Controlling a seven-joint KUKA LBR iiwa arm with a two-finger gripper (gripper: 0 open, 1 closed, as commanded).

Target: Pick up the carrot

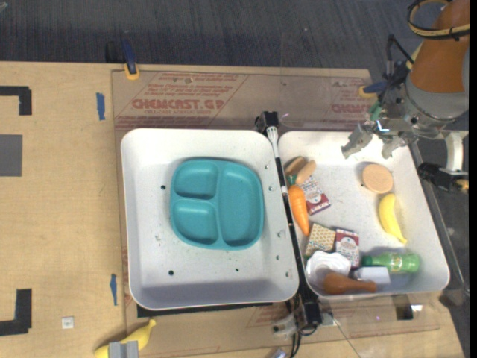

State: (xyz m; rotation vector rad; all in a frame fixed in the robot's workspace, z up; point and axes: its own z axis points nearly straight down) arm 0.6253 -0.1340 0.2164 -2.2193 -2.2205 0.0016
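While the gripper is hanging over the right bin's far edge with its fingers spread apart and nothing between them, I'm seeing the carrot lying well away from it, along that bin's left wall, just beside a small red-and-white packet. A banana is lying near the right wall, and a teal divided plate is sitting in the left bin.
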